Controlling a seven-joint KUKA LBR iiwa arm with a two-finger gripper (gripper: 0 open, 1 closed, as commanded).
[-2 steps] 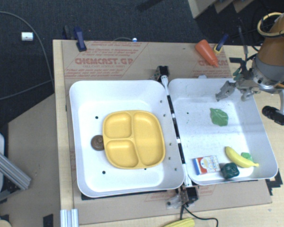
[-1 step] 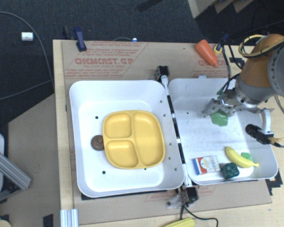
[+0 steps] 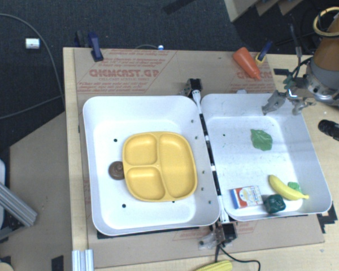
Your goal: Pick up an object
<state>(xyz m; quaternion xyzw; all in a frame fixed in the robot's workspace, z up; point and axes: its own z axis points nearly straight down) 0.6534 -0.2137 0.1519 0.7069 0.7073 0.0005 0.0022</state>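
Observation:
In the right bin [image 3: 305,145] lie a light green leafy piece [image 3: 261,139], a yellow banana [image 3: 287,188], a dark green block [image 3: 274,204] and a small red, white and blue box [image 3: 246,197]. My gripper [image 3: 284,104] hangs over the far right corner of that bin, up and to the right of the light green piece. Its fingers are spread open with nothing between them. The arm's orange band [image 3: 330,55] rises above it at the right edge.
The left bin [image 3: 96,129] holds a yellow divided plate [image 3: 158,166] with a brown round piece [image 3: 116,170] beside its left side. An orange carrot-like object [image 3: 247,64] lies on the bench behind the right bin. A blue clamp [image 3: 94,47] sits at the bench's far left.

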